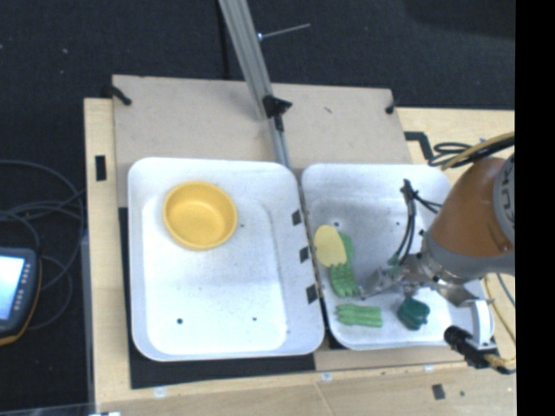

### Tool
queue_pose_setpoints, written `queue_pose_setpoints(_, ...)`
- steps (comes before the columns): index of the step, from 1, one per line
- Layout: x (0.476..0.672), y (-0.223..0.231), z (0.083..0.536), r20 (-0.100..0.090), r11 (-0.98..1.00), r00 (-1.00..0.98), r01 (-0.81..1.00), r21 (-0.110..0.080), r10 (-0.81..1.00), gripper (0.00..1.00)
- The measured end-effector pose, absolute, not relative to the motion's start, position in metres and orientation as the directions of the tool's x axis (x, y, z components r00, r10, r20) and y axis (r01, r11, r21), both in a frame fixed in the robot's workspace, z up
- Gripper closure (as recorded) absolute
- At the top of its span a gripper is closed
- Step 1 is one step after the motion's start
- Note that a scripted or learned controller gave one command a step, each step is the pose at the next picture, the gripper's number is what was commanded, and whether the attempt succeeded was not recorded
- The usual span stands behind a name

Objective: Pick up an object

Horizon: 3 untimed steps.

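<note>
In the right bin (pixel 364 189) lie a pale yellow oval piece (pixel 329 244), a ridged green block (pixel 343 277) just below it, a light green ridged piece (pixel 359 316) near the front wall, and a dark green lump (pixel 414 312) at the front right. My gripper (pixel 386 282) hangs low over the bin's right half, between the green block and the dark green lump, with the orange-banded wrist (pixel 473 211) above it. Nothing shows between its fingers.
A yellow bowl (pixel 200 215) sits at the back of the left bin (pixel 173 302). A slanted metal rail (pixel 251 50) runs from the top down to the gap between the bins. Cables (pixel 451 152) lie at the right, behind the arm.
</note>
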State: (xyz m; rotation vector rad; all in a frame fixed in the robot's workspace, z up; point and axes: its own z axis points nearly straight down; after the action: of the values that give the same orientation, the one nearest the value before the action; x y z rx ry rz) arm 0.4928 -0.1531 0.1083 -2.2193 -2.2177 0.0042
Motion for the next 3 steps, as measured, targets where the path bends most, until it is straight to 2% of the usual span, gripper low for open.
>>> queue_pose_setpoints(1, 0.495, -0.154, 0.122, 0.000, -0.002, 0.002, 1.000, 0.002, 1.000, 1.00)
queue_pose_setpoints(3, 0.500, -0.143, 0.222, -0.001, 0.001, -0.001, 1.000, 0.006, 1.000, 1.00)
